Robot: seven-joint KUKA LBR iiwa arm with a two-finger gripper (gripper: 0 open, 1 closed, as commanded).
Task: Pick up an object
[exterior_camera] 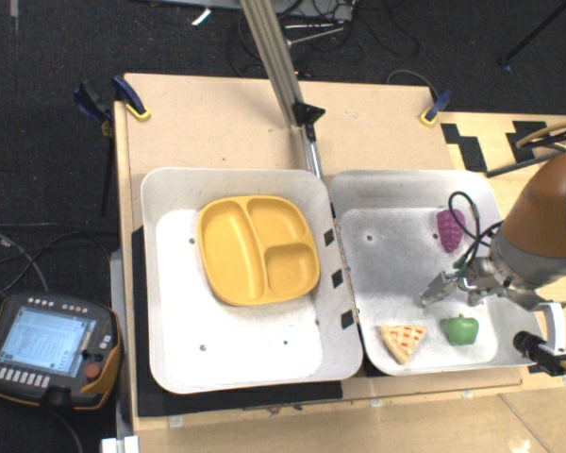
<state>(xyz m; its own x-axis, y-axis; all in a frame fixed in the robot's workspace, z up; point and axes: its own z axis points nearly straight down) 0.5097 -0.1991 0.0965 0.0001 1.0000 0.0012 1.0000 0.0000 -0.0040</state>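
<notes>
Three toy foods lie in the right bin [377,210]. A purple bunch of grapes [450,227] is near its far right side. A pizza slice [402,341] rests by the front wall, and a green pepper [461,329] sits just right of it. My gripper [442,290] hangs low over the bin floor between them, a little above and left of the pepper and below the grapes. It touches none of them and nothing shows in its grasp. The grey arm with its orange band [547,215] comes in from the right.
A yellow divided plate [259,250] lies in the left bin [170,281]. A slanted metal pole [278,50] runs down to the bins' shared far edge. A teach pendant [47,347] sits on the floor at the lower left.
</notes>
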